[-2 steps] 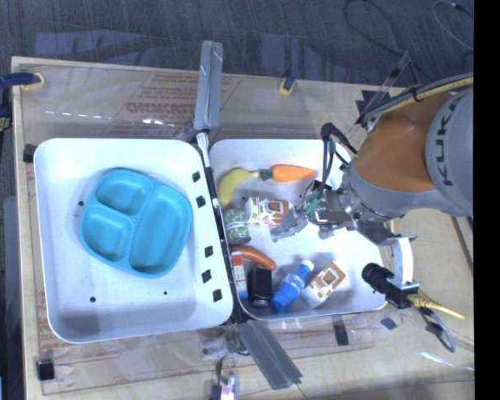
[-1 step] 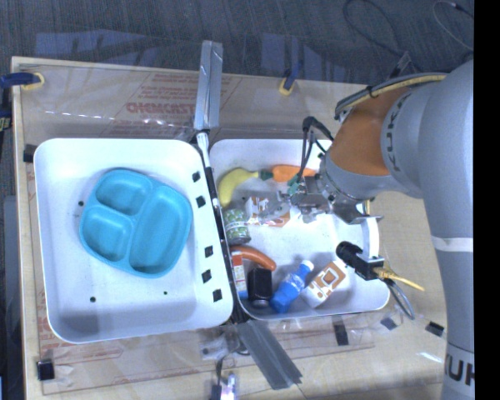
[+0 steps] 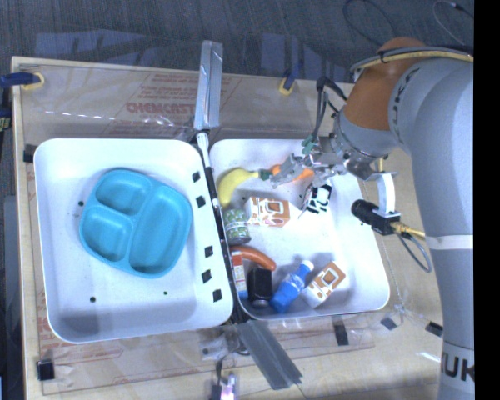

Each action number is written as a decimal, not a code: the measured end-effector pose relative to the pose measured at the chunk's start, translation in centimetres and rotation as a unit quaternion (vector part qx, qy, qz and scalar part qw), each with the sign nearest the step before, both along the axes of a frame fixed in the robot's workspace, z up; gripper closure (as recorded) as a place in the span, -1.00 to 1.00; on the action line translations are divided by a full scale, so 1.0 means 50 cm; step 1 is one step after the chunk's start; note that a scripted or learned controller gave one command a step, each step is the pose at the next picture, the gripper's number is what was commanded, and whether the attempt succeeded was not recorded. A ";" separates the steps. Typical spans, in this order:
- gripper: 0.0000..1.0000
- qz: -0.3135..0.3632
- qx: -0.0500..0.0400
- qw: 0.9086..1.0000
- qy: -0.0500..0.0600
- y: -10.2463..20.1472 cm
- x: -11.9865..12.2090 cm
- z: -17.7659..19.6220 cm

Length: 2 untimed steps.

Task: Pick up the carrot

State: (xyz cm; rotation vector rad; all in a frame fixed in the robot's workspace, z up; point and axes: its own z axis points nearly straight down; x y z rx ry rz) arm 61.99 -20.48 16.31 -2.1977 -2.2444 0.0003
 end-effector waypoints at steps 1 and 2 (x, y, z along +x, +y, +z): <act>-1.00 -0.049 0.000 0.999 0.002 -0.004 0.075 -0.143; 1.00 -0.045 0.001 0.999 0.005 0.000 0.075 -0.124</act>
